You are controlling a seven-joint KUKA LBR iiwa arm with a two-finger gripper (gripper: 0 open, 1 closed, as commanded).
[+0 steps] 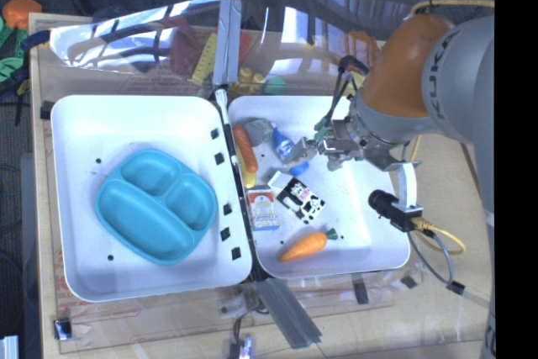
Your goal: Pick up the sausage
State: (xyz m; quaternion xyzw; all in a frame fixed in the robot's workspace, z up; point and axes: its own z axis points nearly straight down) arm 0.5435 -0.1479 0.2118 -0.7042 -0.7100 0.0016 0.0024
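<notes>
Gripper [324, 145] state could not be determined from the camera view: the tool end was seen low over the upper middle of the right bin [382, 244], partly masked by the wrist hardware of the arm [420, 71], and nothing was seen held by it. It stood just beside a small blue item [284, 149] and a grey object [259, 130], and above a black-and-white cow-patterned piece [301, 199]. The sausage [245, 149], an orange-red elongated piece, lay near the left wall of the right bin, close to the divider between the bins. Its long axis ran roughly up and down the view, tilted slightly, upper end toward the far wall and lower end toward a small carton [263, 209]. A toy carrot [304, 245] lay near the front wall. The left bin [76, 206] bore a blue divided plate [156, 203]. Risks were judged as follows: the wall alongside the sausage could block one side of a grasp; the neighbouring clutter could be caught instead; a closure along the long axis would likely slip; and the similarly coloured carrot could be mistaken for the target.
</notes>
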